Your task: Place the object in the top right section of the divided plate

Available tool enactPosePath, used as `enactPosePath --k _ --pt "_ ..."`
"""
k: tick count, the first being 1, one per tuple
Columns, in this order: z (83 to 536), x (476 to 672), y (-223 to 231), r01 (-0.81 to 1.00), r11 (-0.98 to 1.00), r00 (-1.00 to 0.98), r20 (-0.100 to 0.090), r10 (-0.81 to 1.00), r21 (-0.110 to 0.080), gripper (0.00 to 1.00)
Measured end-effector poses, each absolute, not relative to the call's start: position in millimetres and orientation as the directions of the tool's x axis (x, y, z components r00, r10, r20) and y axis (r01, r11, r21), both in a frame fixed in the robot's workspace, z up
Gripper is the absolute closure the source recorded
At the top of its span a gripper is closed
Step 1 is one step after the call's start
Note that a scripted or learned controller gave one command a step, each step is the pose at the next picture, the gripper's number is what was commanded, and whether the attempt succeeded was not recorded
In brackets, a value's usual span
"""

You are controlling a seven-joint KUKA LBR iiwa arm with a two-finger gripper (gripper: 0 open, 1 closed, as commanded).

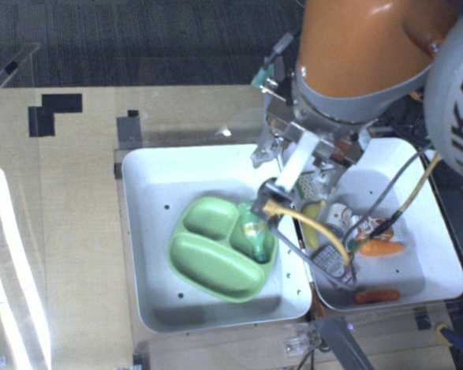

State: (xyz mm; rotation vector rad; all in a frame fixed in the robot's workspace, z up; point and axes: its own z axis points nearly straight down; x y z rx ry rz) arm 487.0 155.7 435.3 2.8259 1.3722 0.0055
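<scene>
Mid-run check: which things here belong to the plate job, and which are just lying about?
Job: green divided plate, in the left bin; small green object in the plate's upper right section.
Lying about, all in the right bin: orange carrot-like piece; reddish-brown sausage-like piece; yellow piece.

We count two white bins [151, 217], one green divided plate [209, 257], one orange carrot [382, 249] and one reddish-brown sausage [376, 295].

Pale wood counter [61, 232] fills the frame's left; dark textured floor [126, 29] spans the top; black marks [52, 110] sit upper left; a bright glare streak [11, 259] crosses the left edge.
</scene>
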Motion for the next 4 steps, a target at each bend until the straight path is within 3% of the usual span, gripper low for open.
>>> enactPosePath --k 2,3,4 --pt "435 487.0 156 0.786 -0.618 0.618 0.003 0.786 0.002 0.0" --pt "447 487.8 157 0.791 -0.612 0.612 0.006 0.791 0.003 1.0" --pt "447 487.8 157 0.791 -0.612 0.612 0.006 0.791 0.003 0.0"
